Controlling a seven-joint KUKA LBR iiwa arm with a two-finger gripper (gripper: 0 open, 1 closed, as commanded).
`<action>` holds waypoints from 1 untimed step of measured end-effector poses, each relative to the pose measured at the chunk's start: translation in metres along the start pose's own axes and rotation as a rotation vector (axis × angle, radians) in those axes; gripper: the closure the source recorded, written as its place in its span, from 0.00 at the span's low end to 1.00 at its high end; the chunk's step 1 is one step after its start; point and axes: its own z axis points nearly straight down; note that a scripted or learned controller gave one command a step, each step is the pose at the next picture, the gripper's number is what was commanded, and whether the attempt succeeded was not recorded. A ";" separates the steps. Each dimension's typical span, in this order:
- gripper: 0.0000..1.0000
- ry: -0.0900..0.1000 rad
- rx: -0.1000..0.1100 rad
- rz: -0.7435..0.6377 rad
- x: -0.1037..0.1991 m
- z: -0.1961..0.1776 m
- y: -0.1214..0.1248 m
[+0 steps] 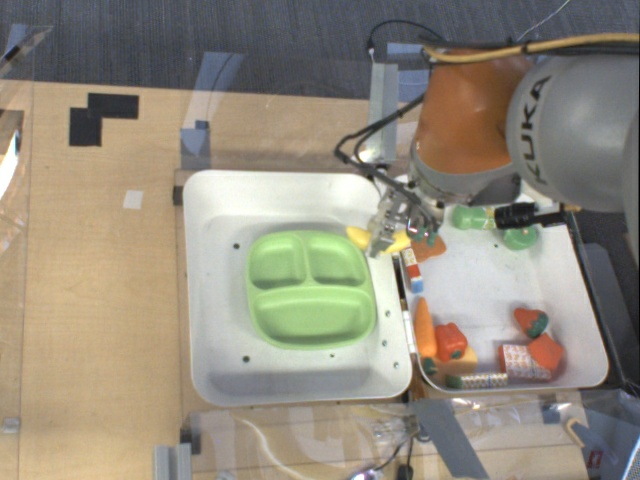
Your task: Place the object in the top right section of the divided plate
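- My gripper (385,230) hangs over the seam between the two white bins, just off the upper right corner of the green plate (310,288).
- My fingers are closed on a small yellow object (362,237); it pokes out to the left of the fingertips, and another bit of yellow shows on their right side (I cannot tell what sort of thing it is).
- That yellow object sits above the left bin's (215,368) sloped wall, right beside the plate's top right section but outside its rim.
- The plate lies flat in the middle of the left bin, with two small sections along the top and one wide section below.
- My grey arm (570,118) with its orange band (465,108) reaches in from the right, over the top of the right bin (590,338).
- In the right bin, near my wrist, lie two green pieces (470,218) along the upper edge.
- A carrot (425,330) lies along the right bin's left wall, with a red and orange piece (451,341) just beside it.
- Lower right in that bin are a red strawberry-like piece (531,320), an orange piece (547,351) and a small patterned packet (517,361), close together.
- A small red, white and blue item (412,271) lies near the divider, just below my fingertips.
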 end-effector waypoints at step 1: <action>1.00 -0.001 0.000 0.021 -0.010 -0.020 -0.017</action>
